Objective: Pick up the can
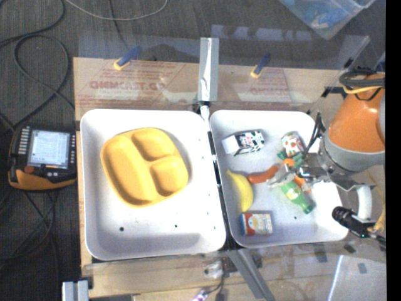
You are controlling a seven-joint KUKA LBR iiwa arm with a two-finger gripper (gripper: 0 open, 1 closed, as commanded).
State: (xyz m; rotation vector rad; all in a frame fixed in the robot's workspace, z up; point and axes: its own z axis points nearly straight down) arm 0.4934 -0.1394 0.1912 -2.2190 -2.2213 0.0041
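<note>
Right bin [219,168] is crowded: banana [243,190], sausage [262,175], carton [256,223], bottle [299,197] bunch mid-bin, with the can [291,144] just beside them and the arm [357,130] overhead. Open floor lies around the yellow tray [145,165] in the left bin [94,231].

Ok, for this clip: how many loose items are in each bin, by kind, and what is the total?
Left bin, yellow divided tray: 1
Right bin:
Banana: 1
Can: 1
Green bottle: 1
Small carton: 1
Black and white box: 1
Orange-red sausage-shaped item: 1
Total: 7
</note>
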